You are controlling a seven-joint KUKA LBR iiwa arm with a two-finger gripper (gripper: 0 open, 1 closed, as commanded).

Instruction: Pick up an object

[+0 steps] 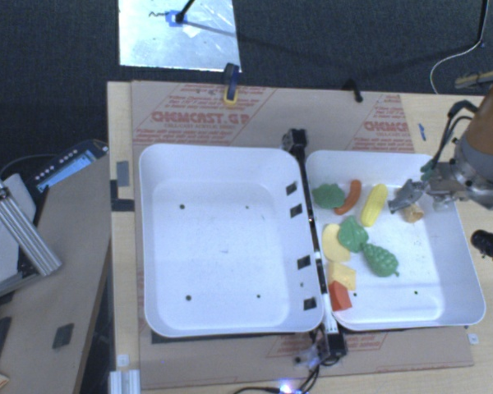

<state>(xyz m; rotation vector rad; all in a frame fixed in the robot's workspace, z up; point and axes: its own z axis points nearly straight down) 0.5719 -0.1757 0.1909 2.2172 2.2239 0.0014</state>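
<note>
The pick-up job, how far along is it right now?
Early stage. Done: the arm has reached the right bin, with the tool low beside the yellow corn. In hand: nothing visibly lifted; a small tan piece lies right under it. Left: grasping and raising an object.

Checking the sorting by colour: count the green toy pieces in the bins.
3, all in the right bin: one near its top-left, one mid-pile, one lower right. Others may hide beneath.
</note>
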